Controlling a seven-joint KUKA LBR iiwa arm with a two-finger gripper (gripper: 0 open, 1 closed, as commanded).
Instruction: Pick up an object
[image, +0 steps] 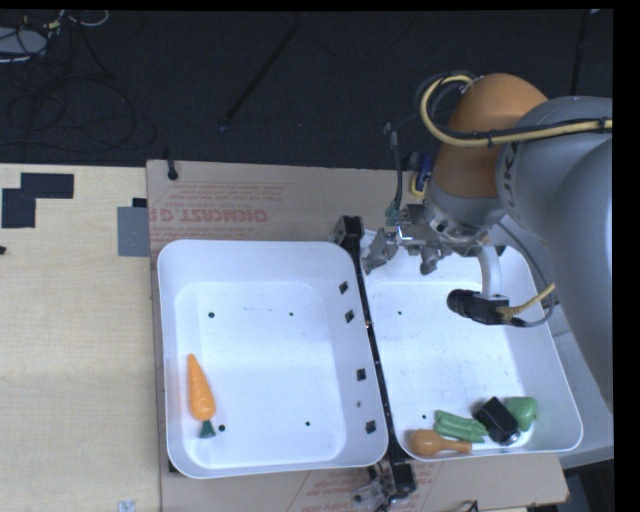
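- From my remote seat I see the arm (520, 150) reaching in from the right, its orange band above the wrist, poised over the far edge of the right bin (560, 380)
- The pincer (405, 250) sits near that bin's far-left corner, close to the divider between the two bins; metal fingers (375, 255) splay outward, so it looks open, with nothing between them
- A dark cylindrical piece (478, 305) with a cable juts over the right bin just below the wrist; I cannot tell what it is
- The objects in the right bin cluster in its near corner, well apart from the pincer: a green bean-like piece (458, 425), a black block (496, 419) touching it, a green rounded item (522, 408) just beside the block, and an orange-tan pear-shaped item (436, 443) against the near wall
- The left bin (250, 262) holds a toy carrot (200, 390) near its left wall, green tip toward me; it lies flat
- Both bins rest on a cardboard sheet (250, 205) on the bench (70, 350)
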